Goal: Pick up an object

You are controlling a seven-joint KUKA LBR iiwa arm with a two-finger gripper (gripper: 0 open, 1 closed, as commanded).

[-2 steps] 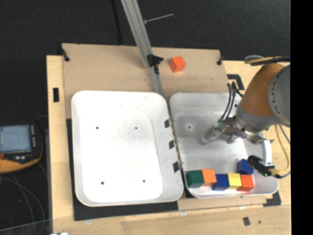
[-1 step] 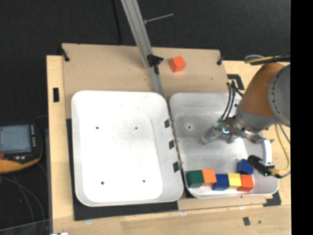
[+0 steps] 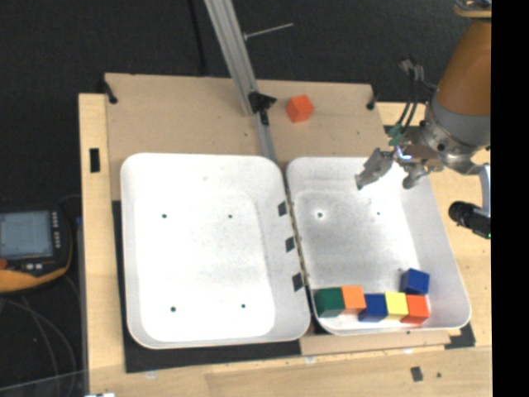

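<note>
At upper right of the frame, your jaws (image 3: 388, 170) hang spread and empty above the right bin (image 3: 347, 246); nothing's picked, the blocks (image 3: 374, 303) remain at its lower edge.

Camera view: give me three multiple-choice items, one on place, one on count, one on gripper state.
1. Where do the blocks in the right bin sit?
A. along its near edge
B. in its far left corner
C. at its middle

2. How many orange cubes lie on the bench outside the bins?
A. none
B. one
C. three

3. How do the jaws of the gripper stand?
A. shut on a block
B. open, holding nothing
C. shut on the bin wall

Answers:
1 A, the blocks line the bin's near edge.
2 B, a single orange cube lies behind the bins.
3 B, the jaws stand apart with nothing between them.
</note>
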